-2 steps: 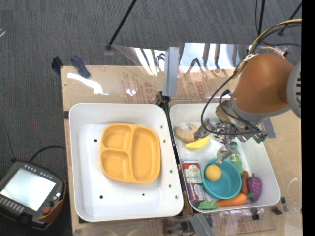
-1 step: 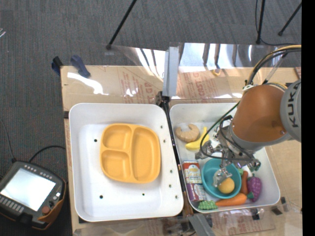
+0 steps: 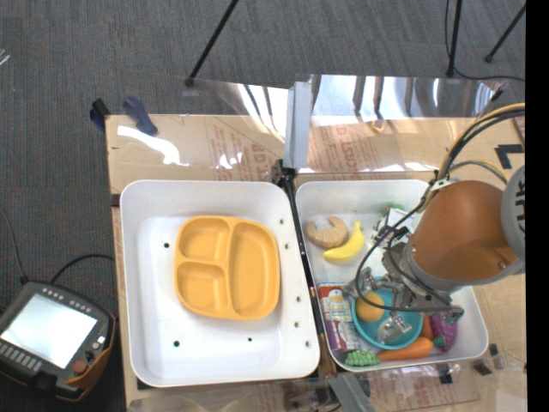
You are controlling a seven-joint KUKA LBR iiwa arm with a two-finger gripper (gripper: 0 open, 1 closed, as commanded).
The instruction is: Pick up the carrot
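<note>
Carrot [image 3: 405,349] lies along the front wall of the right bin [image 3: 477,333], orange body pointing right and green top toward the left, just in front of a teal bowl [image 3: 390,331]; my hand [image 3: 396,323] hangs low over that bowl, near the carrot but not on it, and I cannot tell from above how it is set. I judge the carrot a light toy, stiff and smooth, likely to slide or roll if pinched at the tapered tip; taking it across the thick middle, squeezing across its width, looks safest, though wall and bowl leave little room either side. The right bin is crowded: a croissant [image 3: 327,231] and a banana [image 3: 346,246] toward the back, a flat packet [image 3: 335,318] on the left, something purple [image 3: 444,330] at the right, an orange ball [image 3: 371,306] in the bowl; the left bin [image 3: 154,316] holds a yellow divided plate [image 3: 228,267].
</note>
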